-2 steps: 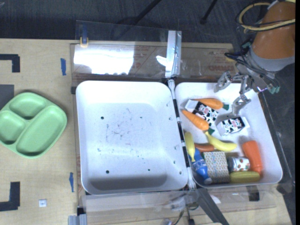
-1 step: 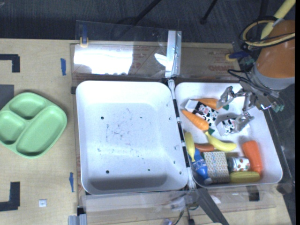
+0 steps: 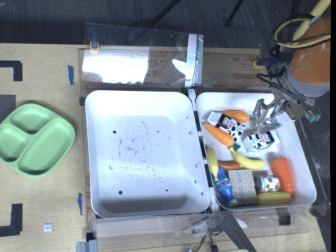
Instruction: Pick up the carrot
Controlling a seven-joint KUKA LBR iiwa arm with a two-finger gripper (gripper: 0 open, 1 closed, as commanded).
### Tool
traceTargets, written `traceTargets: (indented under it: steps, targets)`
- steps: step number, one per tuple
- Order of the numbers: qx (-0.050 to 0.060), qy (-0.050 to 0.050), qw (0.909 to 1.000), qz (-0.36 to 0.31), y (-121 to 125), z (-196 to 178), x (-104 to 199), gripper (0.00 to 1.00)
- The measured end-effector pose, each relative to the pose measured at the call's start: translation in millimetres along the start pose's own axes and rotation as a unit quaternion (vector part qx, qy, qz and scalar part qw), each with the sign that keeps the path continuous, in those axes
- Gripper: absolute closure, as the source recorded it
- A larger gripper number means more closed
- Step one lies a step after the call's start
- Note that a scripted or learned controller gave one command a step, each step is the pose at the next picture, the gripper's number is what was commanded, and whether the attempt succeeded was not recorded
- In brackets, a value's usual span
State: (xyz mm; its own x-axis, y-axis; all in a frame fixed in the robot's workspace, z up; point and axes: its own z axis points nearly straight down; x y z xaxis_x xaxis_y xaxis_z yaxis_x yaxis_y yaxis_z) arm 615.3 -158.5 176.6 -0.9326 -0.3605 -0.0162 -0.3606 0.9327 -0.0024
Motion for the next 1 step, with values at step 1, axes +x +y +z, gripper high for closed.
traceTargets:
  steps: [1]
  targets:
    - [0.0,0.0,1.0,0.0,0.1,0.1,0.0,0.0]
